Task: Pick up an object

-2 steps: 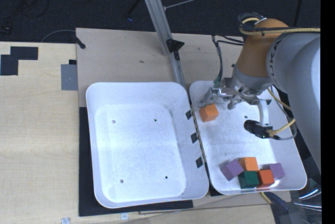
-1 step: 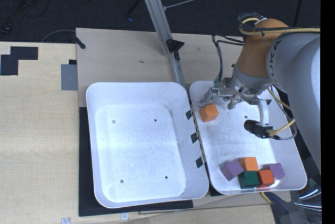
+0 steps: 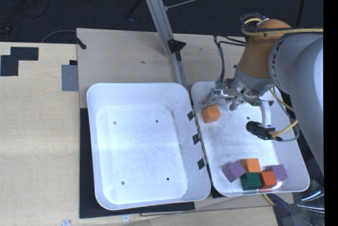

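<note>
Camera view: the jaws [image 3: 224,94] hang just above and right of the orange cube [image 3: 210,113], not touching it; how wide they stand I cannot tell.

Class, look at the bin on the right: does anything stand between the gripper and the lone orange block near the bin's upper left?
Nothing visible does. The gripper hangs just above and to the right of the orange block, with bare floor of the right bin around it. The cluster of blocks lies far off, near the bin's lower edge.
</note>
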